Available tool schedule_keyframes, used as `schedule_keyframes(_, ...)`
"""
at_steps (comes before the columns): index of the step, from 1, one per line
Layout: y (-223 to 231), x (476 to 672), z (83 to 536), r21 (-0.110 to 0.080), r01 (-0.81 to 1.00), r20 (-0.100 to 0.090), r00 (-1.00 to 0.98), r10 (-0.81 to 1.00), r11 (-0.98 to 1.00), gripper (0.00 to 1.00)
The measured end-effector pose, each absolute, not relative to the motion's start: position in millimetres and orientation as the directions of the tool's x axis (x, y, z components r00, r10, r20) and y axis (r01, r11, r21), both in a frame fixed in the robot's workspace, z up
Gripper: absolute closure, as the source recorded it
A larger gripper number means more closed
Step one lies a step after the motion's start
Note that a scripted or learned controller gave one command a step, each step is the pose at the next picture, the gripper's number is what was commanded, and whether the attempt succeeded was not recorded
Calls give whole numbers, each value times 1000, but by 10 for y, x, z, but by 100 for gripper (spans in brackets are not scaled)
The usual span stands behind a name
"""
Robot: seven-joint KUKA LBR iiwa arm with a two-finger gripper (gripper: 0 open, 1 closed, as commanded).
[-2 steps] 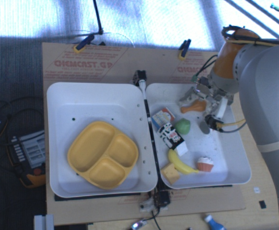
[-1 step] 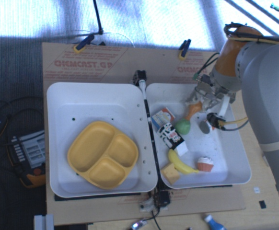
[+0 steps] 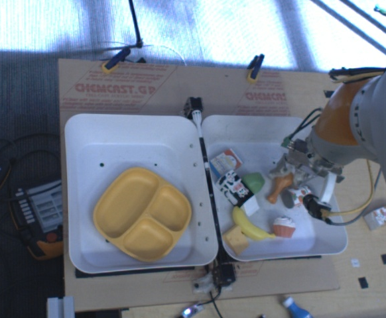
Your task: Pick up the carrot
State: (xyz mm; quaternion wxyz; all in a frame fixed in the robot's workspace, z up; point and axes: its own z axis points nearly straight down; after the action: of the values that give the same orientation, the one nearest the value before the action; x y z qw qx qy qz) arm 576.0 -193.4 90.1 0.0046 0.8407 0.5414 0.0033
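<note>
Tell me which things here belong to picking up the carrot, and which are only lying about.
Job: carrot; gripper, right over it.
Lying about: yellow plate, banana, cupcake, green block, black-and-white carton.

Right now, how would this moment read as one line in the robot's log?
phase: reaching | gripper: over right bin, at carrot | grasp: unclear | carrot: in bin, near cupcake | left bin: yellow divided plate

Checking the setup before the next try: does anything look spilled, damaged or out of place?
Nothing stands out. The yellow plate lies flat in the left bin; the carrot and other toys lie in the right bin.
</note>
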Motion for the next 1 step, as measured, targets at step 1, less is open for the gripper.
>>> schedule_keyframes(1,-1571,5635,1918,0,822,-1,569,822,-569,100)
